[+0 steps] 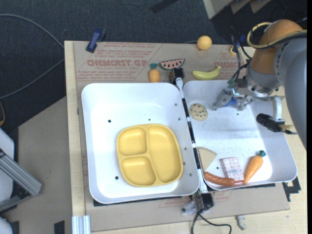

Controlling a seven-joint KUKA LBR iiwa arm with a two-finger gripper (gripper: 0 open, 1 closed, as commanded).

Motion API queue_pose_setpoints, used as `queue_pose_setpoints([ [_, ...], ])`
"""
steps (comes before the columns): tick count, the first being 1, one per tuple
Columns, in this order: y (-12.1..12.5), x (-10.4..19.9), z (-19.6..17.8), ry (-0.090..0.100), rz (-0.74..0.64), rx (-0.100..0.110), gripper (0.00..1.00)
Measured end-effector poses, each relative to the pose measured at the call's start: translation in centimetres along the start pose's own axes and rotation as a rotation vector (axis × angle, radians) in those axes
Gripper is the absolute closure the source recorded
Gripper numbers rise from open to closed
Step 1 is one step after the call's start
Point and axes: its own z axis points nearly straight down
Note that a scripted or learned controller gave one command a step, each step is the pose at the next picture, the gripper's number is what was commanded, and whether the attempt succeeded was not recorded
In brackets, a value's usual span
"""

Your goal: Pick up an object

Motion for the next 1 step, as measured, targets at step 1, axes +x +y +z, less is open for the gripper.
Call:
queue_pose_setpoints([
  [1, 0.19, -2.40, -0.21, -0.007, 0.000, -0.013, 0.00],
])
